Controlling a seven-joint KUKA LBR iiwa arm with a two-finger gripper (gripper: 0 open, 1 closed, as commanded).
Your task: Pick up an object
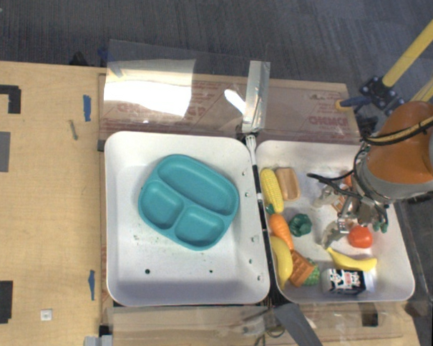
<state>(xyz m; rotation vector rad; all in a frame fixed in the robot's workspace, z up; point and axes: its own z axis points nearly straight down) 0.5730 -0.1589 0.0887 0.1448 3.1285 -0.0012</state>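
**Right bin, gripper low over the toys: pick not yet made**

Camera view.
- Left bin: teal tray, three compartments, lying at the middle.
- Right bin: corn and bread at the far left. Carrot and green toy nearer. Yellow pepper along the left wall. Banana and can at the near right. Tomato just far of the banana.
- Gripper: down among the right-hand toys, just left of the tomato, far of the banana. Pincer state: cannot tell, with metal parts and cables muddled together. Nothing seen clamped.

Handling note, as judgement.
- Likeliest target: tomato or banana, both just beside the tool.
- Centre over one toy alone before closing, since the tomato and banana lie nearly touching.
- Keep off the right wall.
- Lift straight up, slowly, since the round tomato may squirt out sideways.
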